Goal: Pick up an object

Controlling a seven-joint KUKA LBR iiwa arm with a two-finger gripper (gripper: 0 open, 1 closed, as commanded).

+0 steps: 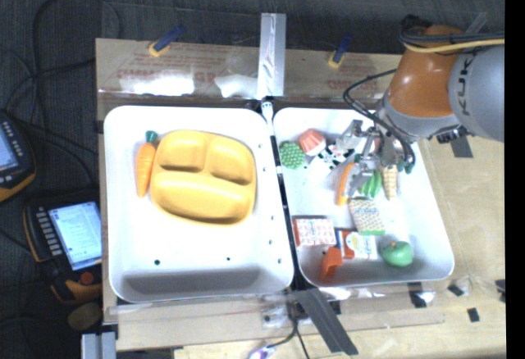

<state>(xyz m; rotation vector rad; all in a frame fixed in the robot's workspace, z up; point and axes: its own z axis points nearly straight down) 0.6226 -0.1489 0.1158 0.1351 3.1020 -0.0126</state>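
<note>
My arm comes in from the right over the right bin (435,222), and my pincer (367,146) hangs low over the crowded upper part of it, where the small toys lie packed almost edge to edge. That crowding is why I am poised here, I judge: a black-and-white piece (333,156) lies just to one side of my wrist, a small orange carrot (344,183) slants just below it, and a pale corn cob (390,181) with a green pod (375,183) sits beside that, so nearly any descent here meets something. Further off in the same bin lie a green broccoli head (290,155), a red-and-white box (313,230) and a green apple (398,253) near the bottom corner. The left bin (123,210) bears a big yellow tray (203,175) with a larger carrot (145,167) touching its edge; neither concerns me, I think, since my reach is set on the right side. As for my pincer itself, I cannot tell whether it is spread or pressed together: the metal parts blur into the toys beneath, and I see nothing plainly pinched in it. The carrot nearest me seems the likeliest target, yet that is my guess.
</note>
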